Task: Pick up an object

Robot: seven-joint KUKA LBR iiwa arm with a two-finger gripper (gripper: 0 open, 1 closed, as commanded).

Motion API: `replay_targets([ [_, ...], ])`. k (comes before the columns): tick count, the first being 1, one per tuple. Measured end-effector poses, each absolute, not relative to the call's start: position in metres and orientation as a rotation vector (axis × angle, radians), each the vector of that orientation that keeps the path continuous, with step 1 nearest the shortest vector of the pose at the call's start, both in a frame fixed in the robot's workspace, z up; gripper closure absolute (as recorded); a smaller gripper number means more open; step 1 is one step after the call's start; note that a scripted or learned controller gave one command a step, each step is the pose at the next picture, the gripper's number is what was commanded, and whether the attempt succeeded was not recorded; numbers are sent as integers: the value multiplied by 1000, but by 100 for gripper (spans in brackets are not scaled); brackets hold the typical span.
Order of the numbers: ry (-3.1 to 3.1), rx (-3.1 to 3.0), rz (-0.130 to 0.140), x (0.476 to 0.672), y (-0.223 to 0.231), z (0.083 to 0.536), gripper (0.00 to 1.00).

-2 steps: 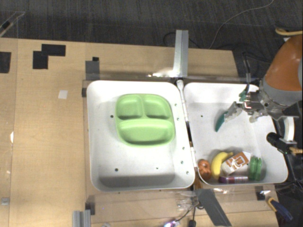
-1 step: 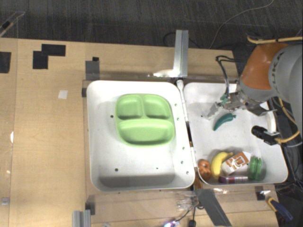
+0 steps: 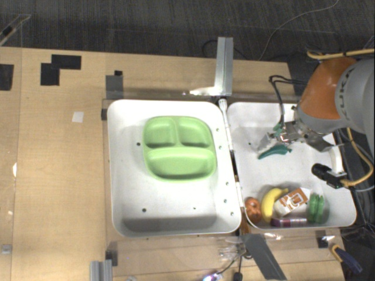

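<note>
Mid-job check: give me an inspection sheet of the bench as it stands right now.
Surface: wooden bench bearing two white bins; black patches at its far left.
Job's things: in the right bin, an apple, banana, small carton, green round piece and purple item clustered at the near edge.
Clutter: green divided plate in the left bin.
Grippers: gripper low over the right bin's far half, a teal item at its tip; grasp unclear.
Cables: black cable looping near the wrist.
Surroundings: dark carpet.
</note>
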State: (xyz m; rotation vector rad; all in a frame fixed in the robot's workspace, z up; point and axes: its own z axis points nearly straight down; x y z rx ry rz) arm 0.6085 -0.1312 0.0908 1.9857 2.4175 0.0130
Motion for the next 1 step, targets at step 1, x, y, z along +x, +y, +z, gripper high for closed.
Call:
replay_targets([
  [1, 2417, 1983, 22, 611, -129, 104, 100],
])
